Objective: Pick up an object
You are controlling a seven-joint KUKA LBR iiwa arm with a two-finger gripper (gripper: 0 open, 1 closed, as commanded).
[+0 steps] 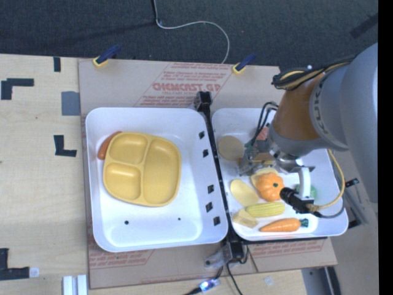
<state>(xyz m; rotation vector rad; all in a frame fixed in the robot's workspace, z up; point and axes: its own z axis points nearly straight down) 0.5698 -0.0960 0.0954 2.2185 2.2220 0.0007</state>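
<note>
The right bin (236,120) holds several toy foods: an orange pumpkin (268,187), a corn cob (266,210), a carrot (280,225), a pale yellow slice (243,192) and a tan round piece (231,147). My gripper (256,159) reaches down into this bin just above the pumpkin, to the right of the tan piece. The wrist hides its fingertips. A pale object under the wrist is partly covered.
The left bin (190,217) holds a yellow divided plate (142,168), with an orange-red object (104,145) poking out at its upper left. A black divider (212,158) separates the bins. The grey arm (344,109) covers the right bin's far right.
</note>
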